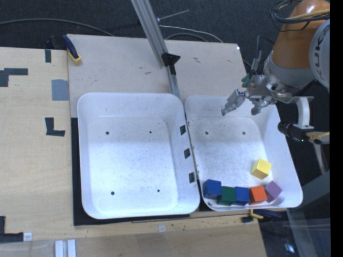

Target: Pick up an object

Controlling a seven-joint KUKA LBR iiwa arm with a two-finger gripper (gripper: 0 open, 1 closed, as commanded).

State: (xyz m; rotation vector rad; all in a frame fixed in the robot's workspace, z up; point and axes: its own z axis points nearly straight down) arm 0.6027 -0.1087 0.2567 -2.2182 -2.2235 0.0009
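My gripper (242, 106) hangs over the back edge of the right bin (225, 143), its two fingers spread open with nothing between them. Far below it in that bin, a yellow cube (261, 168) lies alone near the right wall. Along the front wall sits a row of cubes: blue (212, 188), green (228, 195), a second blue (242, 195), orange (258, 194) and purple (273, 189). The gripper is well apart from all of them.
The left bin (91, 116) sits beside the right one, sharing a middle wall. A slanted metal rail (153, 31) crosses the bench behind the bins. A yellow and blue clamp (71, 48) lies at the back left of the bench.
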